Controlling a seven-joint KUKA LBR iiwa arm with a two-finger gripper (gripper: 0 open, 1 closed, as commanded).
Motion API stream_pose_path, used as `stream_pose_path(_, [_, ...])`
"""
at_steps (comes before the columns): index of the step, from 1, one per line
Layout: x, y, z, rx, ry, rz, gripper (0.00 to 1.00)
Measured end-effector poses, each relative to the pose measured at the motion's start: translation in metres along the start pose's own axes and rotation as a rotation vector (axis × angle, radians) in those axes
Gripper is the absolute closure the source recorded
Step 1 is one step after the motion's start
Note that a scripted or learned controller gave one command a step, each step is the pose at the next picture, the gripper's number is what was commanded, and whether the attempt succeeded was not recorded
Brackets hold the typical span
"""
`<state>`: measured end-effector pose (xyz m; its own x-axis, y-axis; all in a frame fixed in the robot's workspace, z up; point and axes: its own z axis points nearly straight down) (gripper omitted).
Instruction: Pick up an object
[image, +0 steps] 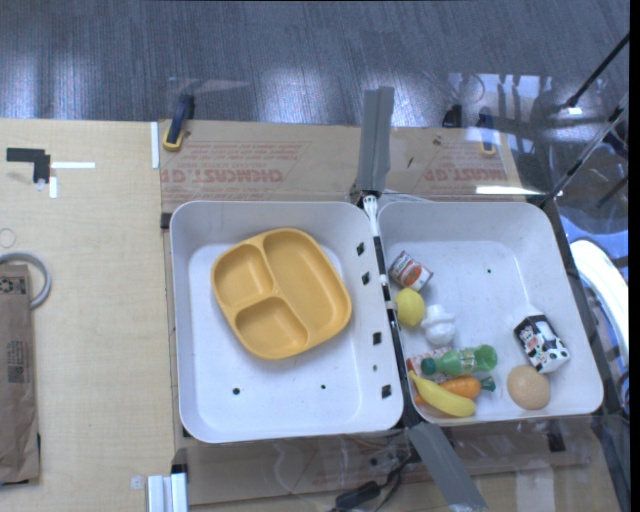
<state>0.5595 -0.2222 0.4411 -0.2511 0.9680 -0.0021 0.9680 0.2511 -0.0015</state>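
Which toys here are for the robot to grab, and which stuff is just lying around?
For grabbing, in the right bin:
banana, carrot, green bottle, lemon, small can, egg, cow-print carton, white toy.

Just lying about:
yellow divided plate in the left bin, brown paper bag, cardboard.

Along the picture's right margin, just beyond the right bin, sits a pale rounded shape, white with a bluish sheen. Above it, a thin dark rod slants up toward the top corner. Whether either one is part of the robot cannot be told.
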Motion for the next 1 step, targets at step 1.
stream_pose_path(1, [0.0054, -0.019, 0.0535, 0.001, 0.001, 0.082, 1.0])
